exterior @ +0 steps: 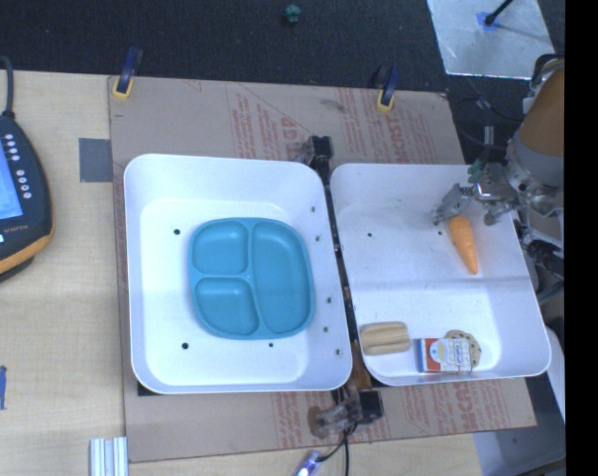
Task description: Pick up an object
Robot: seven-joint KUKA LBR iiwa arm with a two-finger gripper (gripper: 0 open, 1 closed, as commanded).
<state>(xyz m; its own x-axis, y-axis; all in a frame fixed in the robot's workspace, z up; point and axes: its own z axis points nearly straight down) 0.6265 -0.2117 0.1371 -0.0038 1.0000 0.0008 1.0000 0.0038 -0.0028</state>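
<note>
An orange carrot [464, 245] lies in the right bin [398, 266], near its far right side, pointing toward the front. My gripper [467, 213] hangs right over the carrot's far end, open, its fingers spread to either side of that tip. Nothing is between the fingers. A tan bread-like block [384, 337] and a small red and white cookie box [448, 354] lie along the right bin's front edge.
The left bin [150, 266] holds a blue divided plate [251, 277]. A handheld control pendant [6, 196] rests on the bench at far left. Clamps [127, 71] hold the cardboard sheet at the back. The arm comes in at the right edge.
</note>
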